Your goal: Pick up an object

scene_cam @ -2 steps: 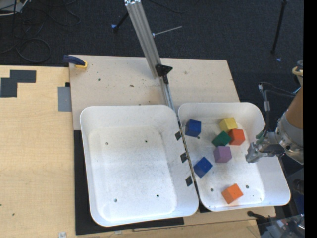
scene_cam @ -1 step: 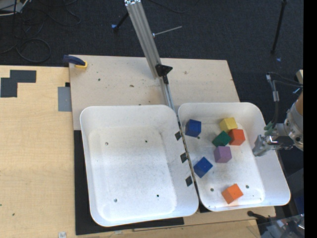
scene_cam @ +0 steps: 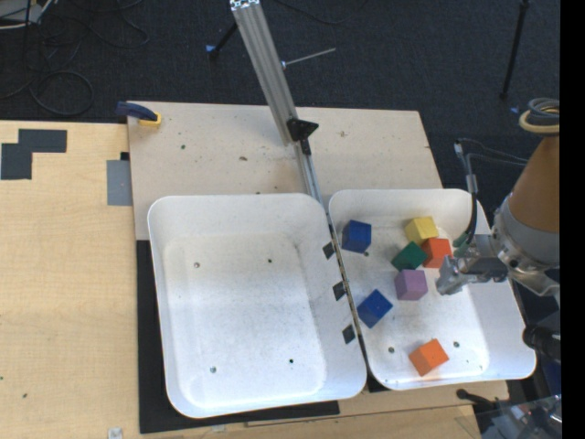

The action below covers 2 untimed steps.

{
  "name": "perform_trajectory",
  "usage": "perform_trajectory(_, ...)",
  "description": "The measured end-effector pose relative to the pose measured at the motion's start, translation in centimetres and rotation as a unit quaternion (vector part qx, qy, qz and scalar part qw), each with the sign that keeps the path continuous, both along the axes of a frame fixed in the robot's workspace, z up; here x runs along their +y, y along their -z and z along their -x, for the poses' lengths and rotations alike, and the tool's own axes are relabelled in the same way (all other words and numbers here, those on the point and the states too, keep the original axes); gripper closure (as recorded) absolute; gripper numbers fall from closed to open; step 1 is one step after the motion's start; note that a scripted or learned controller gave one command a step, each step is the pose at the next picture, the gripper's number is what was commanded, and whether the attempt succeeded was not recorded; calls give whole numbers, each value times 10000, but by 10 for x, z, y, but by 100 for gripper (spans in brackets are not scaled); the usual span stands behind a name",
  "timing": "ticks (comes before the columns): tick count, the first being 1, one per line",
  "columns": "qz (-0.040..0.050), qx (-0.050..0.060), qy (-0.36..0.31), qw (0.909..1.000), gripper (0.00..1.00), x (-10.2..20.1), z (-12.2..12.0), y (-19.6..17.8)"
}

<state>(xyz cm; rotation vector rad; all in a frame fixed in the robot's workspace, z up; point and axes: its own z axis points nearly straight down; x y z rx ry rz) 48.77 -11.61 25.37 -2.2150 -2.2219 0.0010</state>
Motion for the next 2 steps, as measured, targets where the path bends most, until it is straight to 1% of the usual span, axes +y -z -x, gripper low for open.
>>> perform_trajectory(2, 0, -2, -12, 10000, 100, 112, -11, -6)
